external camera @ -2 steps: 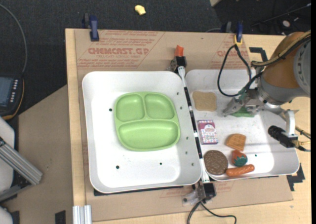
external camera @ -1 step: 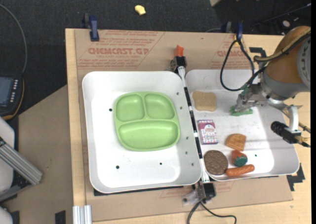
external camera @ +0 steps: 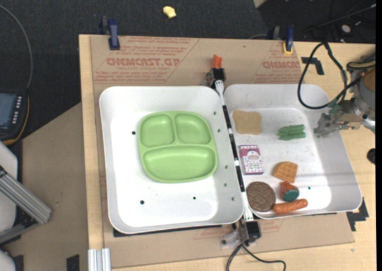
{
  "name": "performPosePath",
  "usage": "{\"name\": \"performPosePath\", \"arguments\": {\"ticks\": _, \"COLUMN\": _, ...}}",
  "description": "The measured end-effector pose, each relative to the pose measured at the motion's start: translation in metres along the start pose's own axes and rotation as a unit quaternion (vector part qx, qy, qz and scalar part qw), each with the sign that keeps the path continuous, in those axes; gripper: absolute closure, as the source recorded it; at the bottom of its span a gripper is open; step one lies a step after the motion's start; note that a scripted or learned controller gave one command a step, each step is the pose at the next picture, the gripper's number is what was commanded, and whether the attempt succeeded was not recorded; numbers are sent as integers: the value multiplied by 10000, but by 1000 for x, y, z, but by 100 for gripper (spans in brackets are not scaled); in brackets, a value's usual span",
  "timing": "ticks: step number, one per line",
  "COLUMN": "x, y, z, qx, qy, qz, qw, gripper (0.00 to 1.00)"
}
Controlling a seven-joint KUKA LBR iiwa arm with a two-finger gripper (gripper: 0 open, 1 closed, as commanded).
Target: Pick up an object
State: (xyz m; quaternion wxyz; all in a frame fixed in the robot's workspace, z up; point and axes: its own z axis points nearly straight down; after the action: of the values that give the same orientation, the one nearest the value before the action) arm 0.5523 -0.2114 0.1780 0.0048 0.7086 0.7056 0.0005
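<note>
**Pickup not begun: every object lies in the right bin**

Toys sit loose in the right bin point(external camera: 334, 162): a tan bread slice point(external camera: 248, 122), a green piece point(external camera: 291, 132), a small pink carton point(external camera: 250, 159), an orange waffle point(external camera: 286, 172), a brown round patty point(external camera: 261, 196) and a carrot point(external camera: 290, 206) touching it. The left bin point(external camera: 119, 144) carries a green divided plate point(external camera: 177, 146). The gripper point(external camera: 329, 122) hangs at the right bin's far-right rim, near the green piece but apart from it. Whether the jaws are open or closed cannot be told here; nothing is seen between them. Judging by this, approach, descent, grasp and lift all remain.
</note>
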Motion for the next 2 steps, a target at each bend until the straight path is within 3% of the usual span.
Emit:
{"name": "performPosePath", "arguments": {"ticks": 1, "x": 4, "y": 1, "z": 5, "qx": 27, "qy": 24, "qz": -20, "qw": 10000, "gripper": 0}}
{"name": "performPosePath", "arguments": {"ticks": 2, "x": 4, "y": 26, "z": 28, "qx": 22, "qy": 20, "qz": -29, "qw": 10000, "gripper": 0}}
